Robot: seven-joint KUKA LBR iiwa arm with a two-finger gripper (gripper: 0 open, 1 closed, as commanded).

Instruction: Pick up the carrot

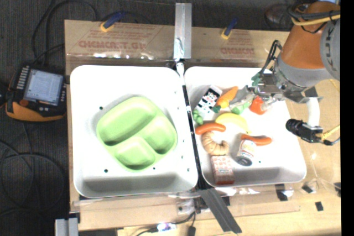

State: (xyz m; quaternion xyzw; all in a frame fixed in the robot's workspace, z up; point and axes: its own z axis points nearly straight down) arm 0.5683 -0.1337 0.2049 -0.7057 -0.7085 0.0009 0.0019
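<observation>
The carrot (228,95) is a short orange piece with a green end. It lies tilted near the back left of the right bin (287,166), among other toy foods. My gripper (244,97) reaches in from the right and hangs just right of the carrot, close over the pile. A red-orange round piece (258,105) sits directly under the wrist, on the gripper's right side. I see nothing lifted clear of the pile.
Around the carrot lie a black-and-white box (208,98), a yellow fruit (230,119), two orange sausages (210,127), a pastry (213,144), a small can (246,152) and a reddish box (221,168). The left bin (83,91) holds a green divided plate (137,132).
</observation>
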